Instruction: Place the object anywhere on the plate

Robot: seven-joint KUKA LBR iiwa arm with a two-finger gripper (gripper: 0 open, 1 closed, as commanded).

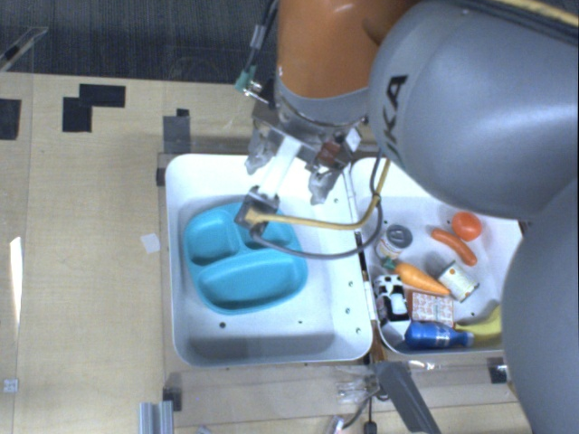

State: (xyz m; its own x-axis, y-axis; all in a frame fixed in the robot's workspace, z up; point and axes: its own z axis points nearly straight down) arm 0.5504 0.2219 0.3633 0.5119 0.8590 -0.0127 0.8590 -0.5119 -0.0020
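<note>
A blue divided plate (242, 277) lies in the left white bin (339, 328), towards its left side. My gripper (289, 170) hangs over the back of this bin, just above and behind the plate's far right corner. Its two fingers (259, 152) stand apart and open, and I see only the white bin floor between them. A yellow and black cable (308, 225) droops from the wrist across the plate's far edge. The loose objects lie in the right bin (511, 242): an orange carrot (421, 278), a small sausage (452, 245) and an orange ball (466, 225) among them.
The right bin also holds a small can (396, 238), a blue bottle (432, 336), a banana (487, 325), a patterned box (431, 308) and a white cylinder (458, 281). The grey arm body covers the upper right of the view. The bin divider (366, 278) runs between the bins.
</note>
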